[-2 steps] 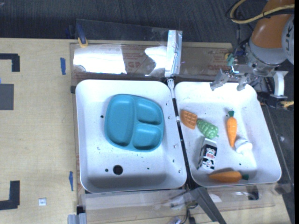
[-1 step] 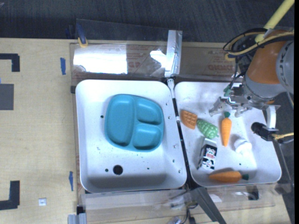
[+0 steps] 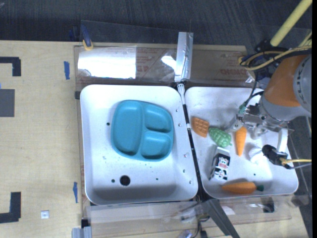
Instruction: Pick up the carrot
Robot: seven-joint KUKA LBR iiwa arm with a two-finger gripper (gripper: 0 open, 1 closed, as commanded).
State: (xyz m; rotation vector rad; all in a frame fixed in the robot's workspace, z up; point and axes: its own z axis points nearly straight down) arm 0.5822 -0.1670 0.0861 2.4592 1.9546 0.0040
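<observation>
Where the arm's grey wrist and orange band crowd the right bin's [image 3: 198, 95] far right corner, the gripper [image 3: 253, 127] is half lost among cables and glare, and I cannot tell whether it is apart or together; an orange tapered piece [image 3: 240, 141], perhaps another carrot, stands lengthwise just beside it, its upper end hard to separate from the gripper. Toward the bin's left edge lie a waffle-like orange square [image 3: 200, 126], a knobbly green piece [image 3: 220, 136] touching it, and a black-and-white carton [image 3: 221, 166]; the left bin [image 3: 94, 133] bears a blue divided plate [image 3: 142, 129]. The carrot [image 3: 239, 187] lies flat along the right bin's near edge, orange, with a small green tip pointing right, apart from the gripper.
</observation>
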